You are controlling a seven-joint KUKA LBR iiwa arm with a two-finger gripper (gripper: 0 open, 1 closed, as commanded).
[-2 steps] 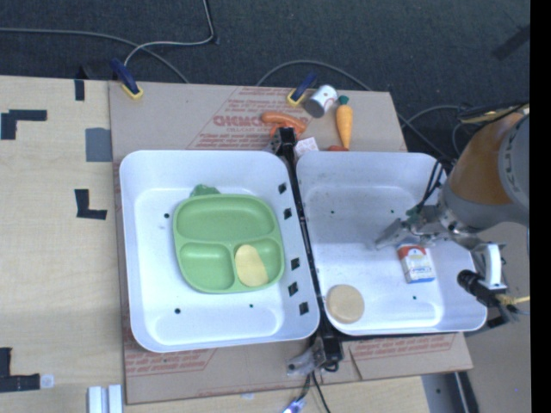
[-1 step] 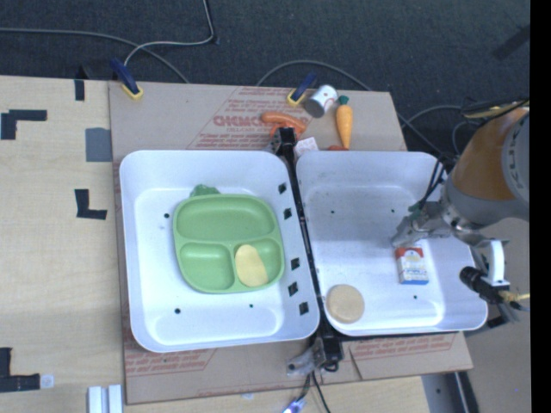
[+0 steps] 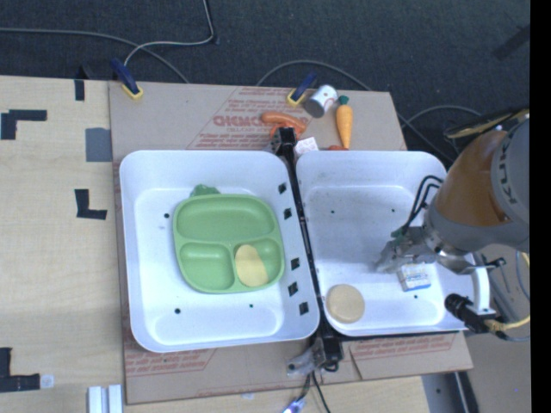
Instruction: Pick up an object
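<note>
A round tan disc (image 3: 345, 303) lies at the front left of the right bin (image 3: 362, 175). My gripper (image 3: 396, 254) reaches in from the right and hangs low over that bin's floor, right of centre, behind and to the right of the disc. A small white box with a blue label (image 3: 415, 279) sits just in front of the gripper, close against it. In the left bin (image 3: 146, 231) lies a green divided plate (image 3: 225, 222) with a yellow piece (image 3: 250, 266) in its front right compartment.
Behind the bins on the cardboard lie a toy carrot (image 3: 343, 124), a red-orange piece (image 3: 283, 120) and a small grey-white cylinder (image 3: 323, 100). Blue-and-yellow clamps (image 3: 127, 79) hold the cardboard's far edge. Black clips run along the divider (image 3: 295, 231) between the bins.
</note>
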